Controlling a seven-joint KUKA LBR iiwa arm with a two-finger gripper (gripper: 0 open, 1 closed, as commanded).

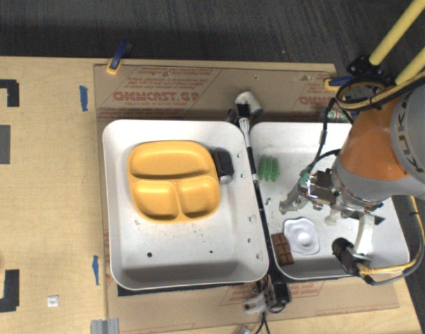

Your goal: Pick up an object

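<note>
A brown cardboard sheet [219,82] with red print lies on the wooden bench [38,207] under the bins. Blue tape strips [83,97] mark the board's left side, and a blue-and-yellow clamp [118,58] sits at its upper left corner. Yellow poles [407,19] slant across the upper right corner.
</note>
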